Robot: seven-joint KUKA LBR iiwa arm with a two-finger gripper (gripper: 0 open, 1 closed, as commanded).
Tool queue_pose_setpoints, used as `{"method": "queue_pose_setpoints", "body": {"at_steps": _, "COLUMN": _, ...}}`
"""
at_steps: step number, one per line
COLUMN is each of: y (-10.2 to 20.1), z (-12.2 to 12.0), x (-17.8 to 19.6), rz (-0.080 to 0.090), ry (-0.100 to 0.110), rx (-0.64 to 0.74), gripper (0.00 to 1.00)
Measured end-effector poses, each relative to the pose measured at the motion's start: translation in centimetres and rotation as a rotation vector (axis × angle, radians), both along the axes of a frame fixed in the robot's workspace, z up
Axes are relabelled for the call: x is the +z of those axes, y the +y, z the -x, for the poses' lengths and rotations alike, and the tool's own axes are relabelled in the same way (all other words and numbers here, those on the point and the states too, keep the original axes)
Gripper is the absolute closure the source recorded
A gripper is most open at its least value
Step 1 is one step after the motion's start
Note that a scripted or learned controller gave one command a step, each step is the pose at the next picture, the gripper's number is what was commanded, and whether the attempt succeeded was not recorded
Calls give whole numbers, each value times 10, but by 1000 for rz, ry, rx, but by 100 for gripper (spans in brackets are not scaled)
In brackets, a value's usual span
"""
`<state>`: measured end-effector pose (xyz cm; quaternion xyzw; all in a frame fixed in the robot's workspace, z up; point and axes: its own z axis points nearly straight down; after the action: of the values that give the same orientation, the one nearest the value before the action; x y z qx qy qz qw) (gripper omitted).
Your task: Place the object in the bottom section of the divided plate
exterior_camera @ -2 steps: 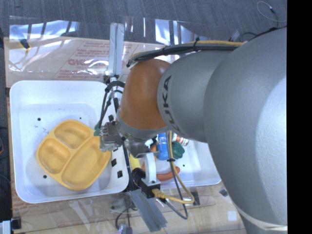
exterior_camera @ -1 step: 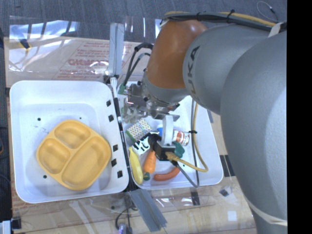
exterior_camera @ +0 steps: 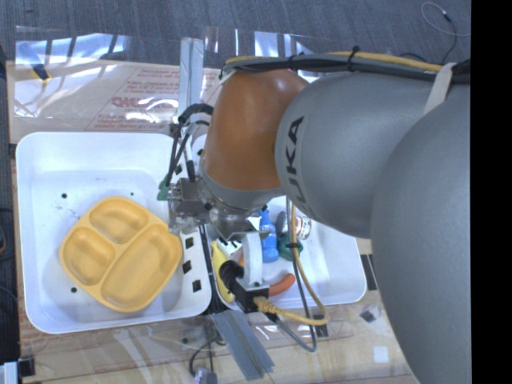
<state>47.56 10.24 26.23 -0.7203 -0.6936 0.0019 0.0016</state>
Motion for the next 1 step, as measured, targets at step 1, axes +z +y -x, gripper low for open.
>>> {"method": "queue_pose_setpoints", "body": {"at_steps": 1, "y": 0, "z": 0, "x": 9, "rz": 1, "ry": 3, "rx": 6, "gripper": 100}}
